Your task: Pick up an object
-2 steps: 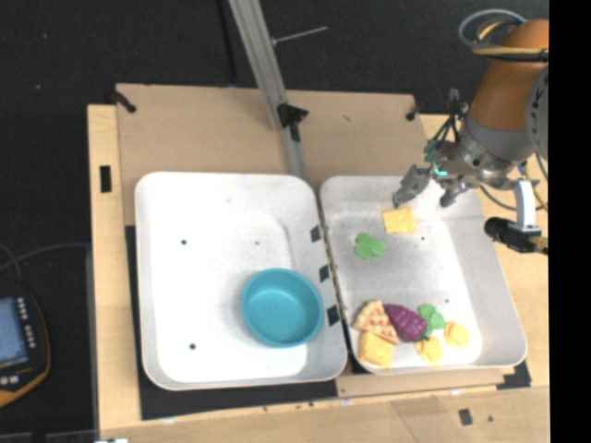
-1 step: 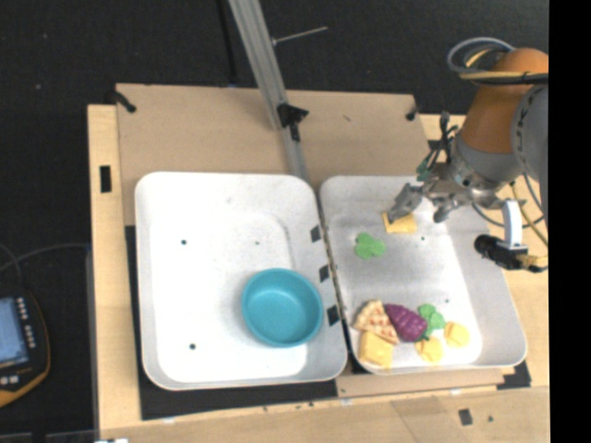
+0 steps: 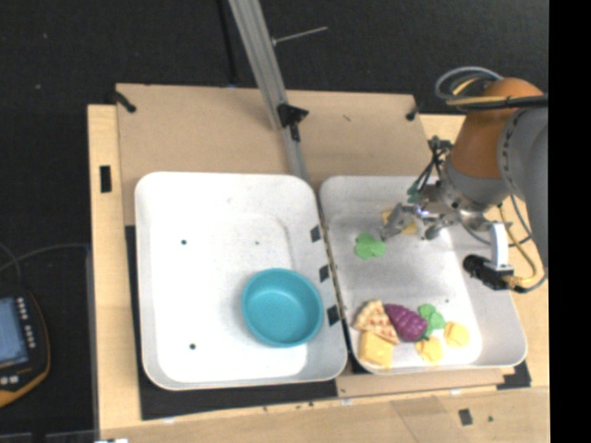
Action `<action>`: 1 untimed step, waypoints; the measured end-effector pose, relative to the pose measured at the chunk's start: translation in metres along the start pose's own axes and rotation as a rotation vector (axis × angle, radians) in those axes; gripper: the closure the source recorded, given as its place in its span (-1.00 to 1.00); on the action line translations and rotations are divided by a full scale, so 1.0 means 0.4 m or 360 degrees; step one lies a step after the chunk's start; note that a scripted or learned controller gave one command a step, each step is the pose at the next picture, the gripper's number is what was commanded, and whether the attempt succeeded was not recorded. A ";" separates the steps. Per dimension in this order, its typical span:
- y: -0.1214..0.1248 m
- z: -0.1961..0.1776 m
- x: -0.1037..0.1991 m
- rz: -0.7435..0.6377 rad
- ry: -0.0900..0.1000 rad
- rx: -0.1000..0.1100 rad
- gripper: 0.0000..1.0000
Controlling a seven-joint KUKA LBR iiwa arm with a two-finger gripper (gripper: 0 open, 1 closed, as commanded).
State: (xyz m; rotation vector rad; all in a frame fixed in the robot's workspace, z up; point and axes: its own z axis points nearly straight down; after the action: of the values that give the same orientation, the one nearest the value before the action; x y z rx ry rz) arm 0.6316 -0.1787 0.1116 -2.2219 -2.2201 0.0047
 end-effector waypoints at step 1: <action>0.002 0.025 -0.004 0.0003 -0.0002 -0.0006 -1.00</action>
State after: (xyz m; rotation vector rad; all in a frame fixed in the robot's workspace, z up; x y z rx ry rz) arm 0.6322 -0.1801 0.1018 -2.2264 -2.2202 0.0016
